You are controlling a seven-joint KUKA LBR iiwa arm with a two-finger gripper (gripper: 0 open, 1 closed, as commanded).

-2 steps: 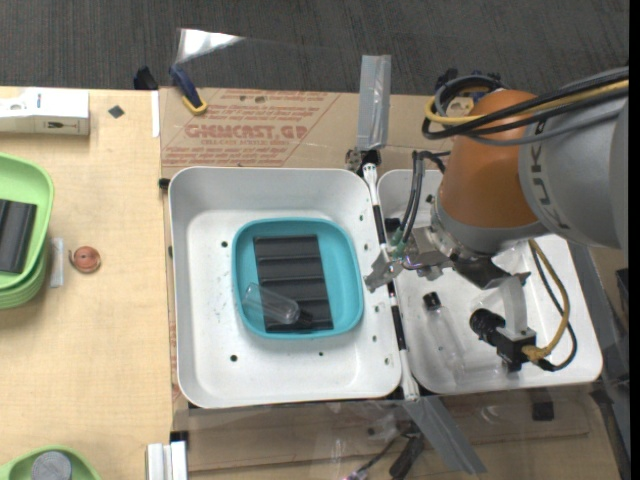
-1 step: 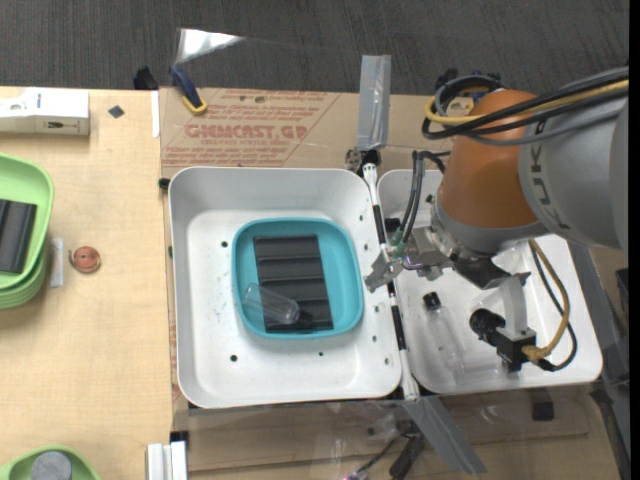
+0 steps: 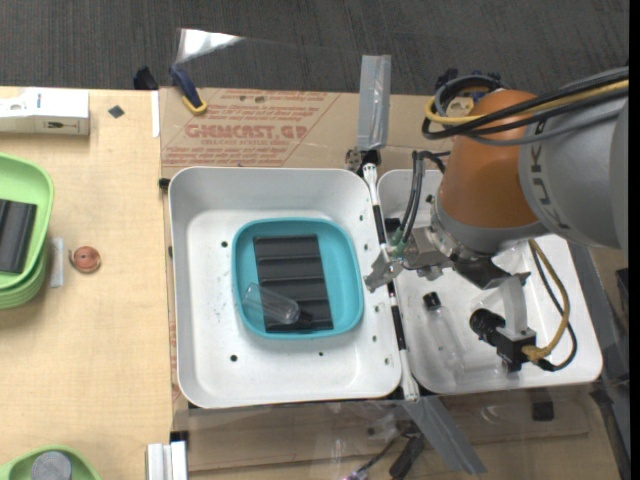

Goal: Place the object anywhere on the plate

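Object: clear tube-like object [image 3: 272,304] lies on the teal plate [image 3: 346,268], left bin.
End effector: end effector [image 3: 392,264] sits right of it, at the divider; opening cannot be judged.
Axis: slanted.

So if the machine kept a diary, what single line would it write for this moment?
arm: over right bin | teal plate: in left bin | clear object: lying on plate | gripper: unclear

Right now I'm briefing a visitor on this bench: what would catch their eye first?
The bulky grey arm with its orange band looms over the right white bin. In the left white bin sits a teal square plate holding a black ribbed block and a clear plastic piece.
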